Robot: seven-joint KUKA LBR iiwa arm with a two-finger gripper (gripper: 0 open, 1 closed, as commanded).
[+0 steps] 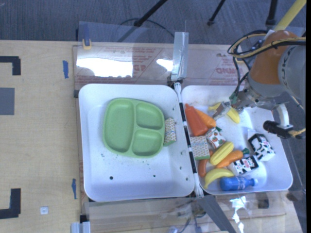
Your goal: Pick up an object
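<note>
Arm: the grey KUKA arm with the orange band [265, 64] reaches in from the upper right of the frame, its wrist over the upper part of the right-hand shallow white bin [279, 178].
Gripper: the two-finger gripper [235, 101] sits low at the upper middle of that bin, among the toys there; whether it is wide, narrow or holding something I cannot tell, as the tip is small and blurred against the clutter.
Nearest object: a small yellow plastic piece [233, 115] lies just beside the gripper tip, slightly below it in the frame; touching or apart, I cannot tell.
Other candidates: an orange carrot-shaped toy [198, 120] lies to the left of the tip near the bin divider; a yellow toy banana [221, 152], a second yellow banana [217, 174], a blue plastic bottle [236, 183] and a black-and-white cow-patterned carton [262, 148] lie lower in the bin, well apart from the tip.
Left bin: the left-hand white bin [92, 178] holds a green three-compartment plastic plate [133, 126] at centre left of the frame, far from the gripper.
Progress: judged from this moment, nothing is seen lifted; the reach into the bin looks done, while a sure grasp and the lift are left.
Risk: the crowded toys may cause a slip or a miss.
</note>
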